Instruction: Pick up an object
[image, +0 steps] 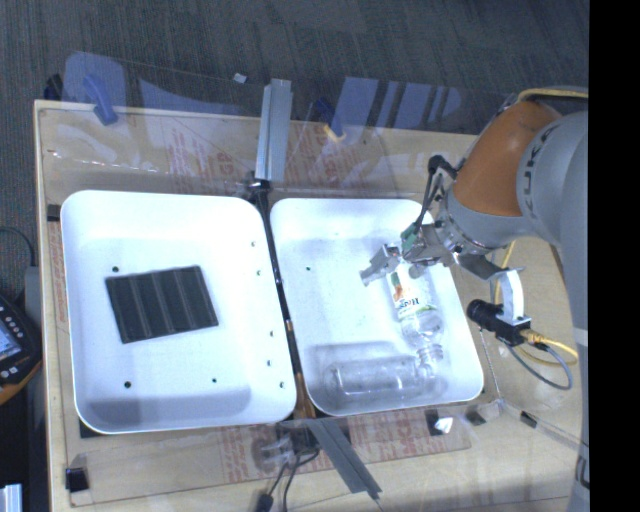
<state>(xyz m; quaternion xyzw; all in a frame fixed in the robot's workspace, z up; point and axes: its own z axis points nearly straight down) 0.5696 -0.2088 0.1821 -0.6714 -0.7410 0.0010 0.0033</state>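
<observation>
Counter (150, 150): pale wood surface under a clear sheet, carrying 2 shallow white bins side by side.

Left bin (80, 300): holds 1 dark ribbed rectangular pad (161, 303), lying flat and slightly skewed, near the bin's middle.

Right bin (320, 230): holds 2 clear plastic bottles. Small bottle (413, 310), with a white and orange label, lies on its side along the bin's right half, running from just under the gripper toward the near right corner. Large bottle (375, 378), unlabelled, lies on its side along the near wall; its right end sits just beside the small bottle's lower end.

Arm (510, 170): grey with an orange band, reaching in from the right over the right bin's rim.

Gripper (392, 262): low over the right bin, at the upper end of the small bottle. Fingers: cannot tell whether spread or pressed together, and no object is plainly seen between them.
</observation>
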